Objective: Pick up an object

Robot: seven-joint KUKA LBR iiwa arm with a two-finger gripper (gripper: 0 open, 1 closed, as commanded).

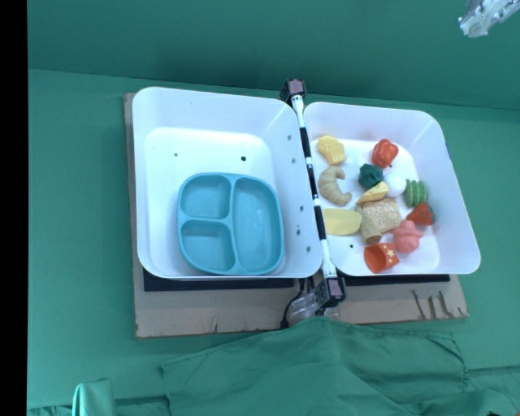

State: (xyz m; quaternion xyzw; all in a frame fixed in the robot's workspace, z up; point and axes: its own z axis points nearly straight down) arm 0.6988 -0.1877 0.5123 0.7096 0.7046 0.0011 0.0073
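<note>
The right white bin (455,244) holds several toy foods: a croissant (334,186), a yellow ridged piece (331,149), a red pepper (384,152), broccoli (370,175), a green pea pod (416,192), a yellow wedge (341,221), a tan waffle piece (380,218), a pink star shape (407,236), a strawberry (421,214) and an orange-red cup (380,257). My gripper (485,16) hangs at the top right corner, well above and behind the right bin, far from every item.
The left white bin (162,114) bears a light blue divided plate (231,223). A black-and-white striped bar (311,183) runs between the bins. Both bins rest on a cardboard sheet (211,313). Green cloth (325,370) bunches at the front.
</note>
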